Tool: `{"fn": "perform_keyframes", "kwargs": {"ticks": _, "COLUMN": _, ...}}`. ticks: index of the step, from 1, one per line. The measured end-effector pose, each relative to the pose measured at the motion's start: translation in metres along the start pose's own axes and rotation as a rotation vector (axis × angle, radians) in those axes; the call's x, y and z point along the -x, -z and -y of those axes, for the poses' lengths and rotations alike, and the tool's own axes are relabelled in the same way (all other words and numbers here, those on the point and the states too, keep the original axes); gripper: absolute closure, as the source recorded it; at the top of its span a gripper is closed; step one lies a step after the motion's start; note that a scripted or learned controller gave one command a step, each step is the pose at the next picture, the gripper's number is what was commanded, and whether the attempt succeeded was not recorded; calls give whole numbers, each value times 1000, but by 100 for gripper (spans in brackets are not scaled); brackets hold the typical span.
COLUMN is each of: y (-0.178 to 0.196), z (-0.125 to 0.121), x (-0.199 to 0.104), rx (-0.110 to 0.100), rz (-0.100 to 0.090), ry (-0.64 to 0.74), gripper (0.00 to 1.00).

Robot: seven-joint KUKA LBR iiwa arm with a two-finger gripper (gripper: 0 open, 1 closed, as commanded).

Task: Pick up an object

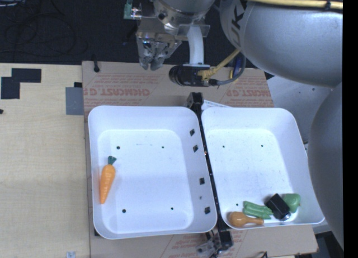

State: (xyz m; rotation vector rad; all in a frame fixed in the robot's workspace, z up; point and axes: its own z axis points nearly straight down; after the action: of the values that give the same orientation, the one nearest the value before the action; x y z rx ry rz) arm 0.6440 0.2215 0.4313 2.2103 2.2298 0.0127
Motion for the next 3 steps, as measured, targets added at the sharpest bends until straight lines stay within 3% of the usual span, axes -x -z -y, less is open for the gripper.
{"fn": "perform_keyframes", "kwargs": {"ticks": 1, "y": 107, "z": 3, "x": 110, "rx": 0, "rz": 6, "ry": -16, "gripper": 100}}
{"fn": "perform_keyframes", "kwargs": {"ticks": 2, "y": -17, "z": 2, "x": 139, "rx": -24, "rz": 8, "ry": -12, "gripper": 100}}
{"fn": "perform_keyframes", "kwargs": {"ticks": 3, "y": 38, "z": 22, "x": 277, "rx": -5, "rz": 10, "ry": -23, "gripper": 100}}
